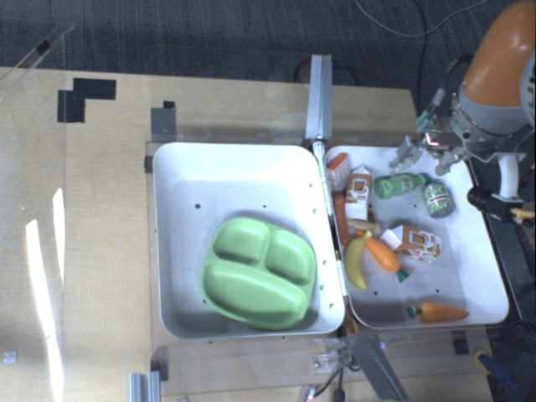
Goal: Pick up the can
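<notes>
The can point(437, 199) lies in the right bin point(494, 291) near its far right corner, tipped with its long axis slanting toward the bin's right edge. The gripper point(427, 151), fingers spread and empty, hangs just beyond it, slightly left

No readable words, brands or numbers anywhere. Printed labels on the can point(437, 199), on the green bottle point(399, 185) and on the small cartons point(358, 188) right of centre in the frame, all too small and blurred to make out. Same for the flat packet point(419, 242) a little lower: pattern only, no letters legible.
</notes>
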Tool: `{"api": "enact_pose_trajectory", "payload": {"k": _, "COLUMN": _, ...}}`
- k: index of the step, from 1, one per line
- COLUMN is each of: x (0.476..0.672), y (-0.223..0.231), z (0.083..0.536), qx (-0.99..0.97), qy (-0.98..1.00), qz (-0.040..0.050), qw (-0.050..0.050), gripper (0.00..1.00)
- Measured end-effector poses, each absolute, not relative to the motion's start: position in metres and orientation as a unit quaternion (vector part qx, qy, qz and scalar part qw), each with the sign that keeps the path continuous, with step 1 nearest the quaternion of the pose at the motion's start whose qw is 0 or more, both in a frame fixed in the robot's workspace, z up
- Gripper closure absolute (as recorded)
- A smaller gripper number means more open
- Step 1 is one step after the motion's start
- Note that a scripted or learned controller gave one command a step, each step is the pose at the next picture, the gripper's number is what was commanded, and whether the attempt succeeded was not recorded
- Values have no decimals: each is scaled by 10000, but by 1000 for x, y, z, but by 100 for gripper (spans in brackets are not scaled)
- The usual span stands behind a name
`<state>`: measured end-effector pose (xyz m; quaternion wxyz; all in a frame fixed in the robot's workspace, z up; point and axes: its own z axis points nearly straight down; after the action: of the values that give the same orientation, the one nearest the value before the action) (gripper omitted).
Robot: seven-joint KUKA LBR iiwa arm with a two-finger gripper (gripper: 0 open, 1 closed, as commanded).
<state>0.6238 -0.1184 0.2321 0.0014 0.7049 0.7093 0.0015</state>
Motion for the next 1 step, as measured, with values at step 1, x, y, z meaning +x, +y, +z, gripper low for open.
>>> {"api": "enact_pose_trajectory", "payload": {"k": 1, "x": 611, "y": -192, "z": 187, "qx": 7134, "qy": 7007, "qz": 10, "qw": 22, "gripper": 0}}
